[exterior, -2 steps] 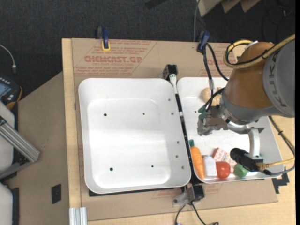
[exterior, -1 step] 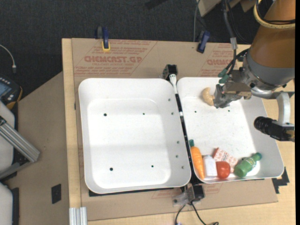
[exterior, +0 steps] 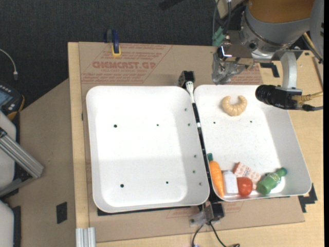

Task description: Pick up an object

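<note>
Croissant (exterior: 234, 105) lies apart, below jaws whose opening is unclear.

Tool (exterior: 226, 75) hovers beyond the croissant (exterior: 234, 105) in right bin (exterior: 288, 138).

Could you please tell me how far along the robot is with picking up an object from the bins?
Nothing looks done yet: the tan croissant-shaped toy, orange carrot, red tomato and green bottle all lie in the right white bin. In hand: the end effector hangs above that bin's far edge, near the croissant, with nothing visibly between its fingers. Left: descend, grasp and lift one object.
</note>
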Controlling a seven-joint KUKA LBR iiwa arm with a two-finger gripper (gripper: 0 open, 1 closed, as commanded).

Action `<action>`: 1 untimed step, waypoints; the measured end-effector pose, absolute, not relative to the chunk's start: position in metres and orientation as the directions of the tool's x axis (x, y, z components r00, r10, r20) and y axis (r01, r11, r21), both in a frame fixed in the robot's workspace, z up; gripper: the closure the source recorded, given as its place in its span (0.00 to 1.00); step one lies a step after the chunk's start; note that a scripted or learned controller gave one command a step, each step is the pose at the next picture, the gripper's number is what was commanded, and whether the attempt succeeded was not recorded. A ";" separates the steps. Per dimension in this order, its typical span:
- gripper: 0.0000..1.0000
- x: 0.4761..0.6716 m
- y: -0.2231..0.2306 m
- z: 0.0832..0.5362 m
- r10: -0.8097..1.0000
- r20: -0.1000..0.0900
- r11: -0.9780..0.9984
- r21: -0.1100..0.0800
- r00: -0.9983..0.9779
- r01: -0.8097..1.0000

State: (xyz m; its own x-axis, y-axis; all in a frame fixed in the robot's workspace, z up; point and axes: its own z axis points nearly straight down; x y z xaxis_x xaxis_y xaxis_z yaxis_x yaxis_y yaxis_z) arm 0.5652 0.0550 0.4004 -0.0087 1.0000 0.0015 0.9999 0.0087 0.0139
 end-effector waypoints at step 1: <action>1.00 0.625 0.108 0.505 1.000 0.002 0.007 0.017 -0.007 1.000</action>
